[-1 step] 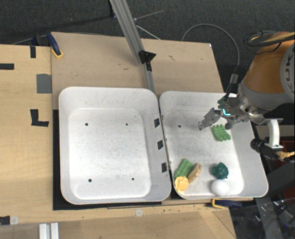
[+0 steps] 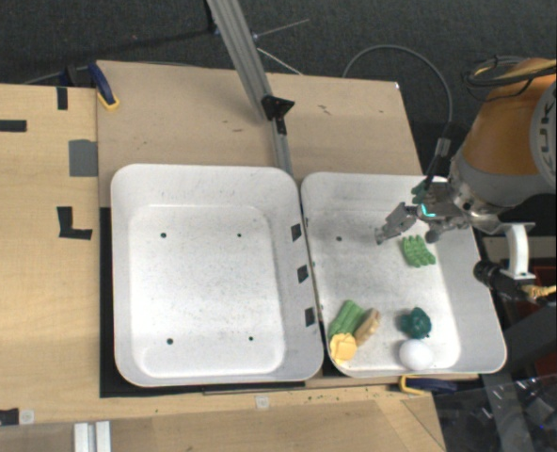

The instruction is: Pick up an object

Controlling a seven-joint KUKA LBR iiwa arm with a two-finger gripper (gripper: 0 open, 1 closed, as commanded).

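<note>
Gripper (image 2: 412, 225): fingers spread, empty, poised just above-left of the ridged green block (image 2: 417, 250) in the right bin (image 2: 354, 196); block looks light, stiff, best pinched across its narrow sides.

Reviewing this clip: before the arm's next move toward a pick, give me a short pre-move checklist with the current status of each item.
1. Objects present in right bin: ok, five.
2. Nearest target, light green ridged piece, unobstructed: ok.
3. Gripper positioned near that piece: ok, just above-left of it.
4. Nothing between the fingers: ok.
5. White ball and dark green object separable: cannot tell, they touch.
6. Gripper height above bin floor: cannot tell.
</note>
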